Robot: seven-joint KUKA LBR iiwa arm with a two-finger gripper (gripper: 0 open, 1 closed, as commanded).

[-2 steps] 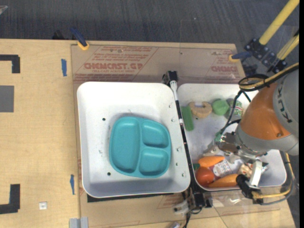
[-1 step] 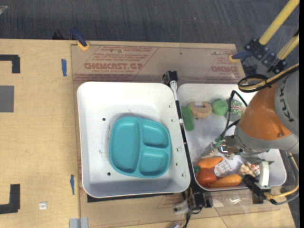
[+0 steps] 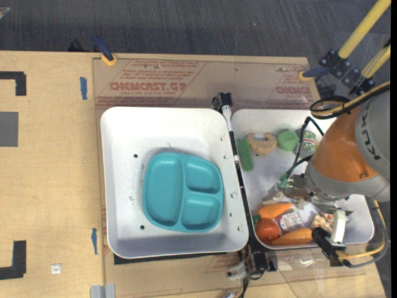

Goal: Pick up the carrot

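- Two white bins sit side by side on a cardboard-covered counter (image 3: 49, 185), seen from above at a slant.
- Left bin (image 3: 124, 135): a teal divided plate (image 3: 183, 191) lies flat near its middle, one long compartment on the left and two smaller ones on the right.
- Right bin (image 3: 366, 225): toy food crowds the floor. A green stick (image 3: 244, 155) rests against the left wall, a beige ring-shaped piece (image 3: 262, 143) lies at the back, and a green round item (image 3: 288, 139) sits just right of it.
- At the front left corner, a red tomato (image 3: 267, 230) touches two orange pieces: one (image 3: 274, 211) just above it, and the carrot (image 3: 291, 236) stretched along the front wall to its right.
- The grey arm with its orange band (image 3: 341, 151) reaches in from the right, and the end effector (image 3: 304, 194) hangs low over the bin's middle, just behind the carrot. Its fingers are hidden among the clutter, so whether they are spread or closed cannot be told.
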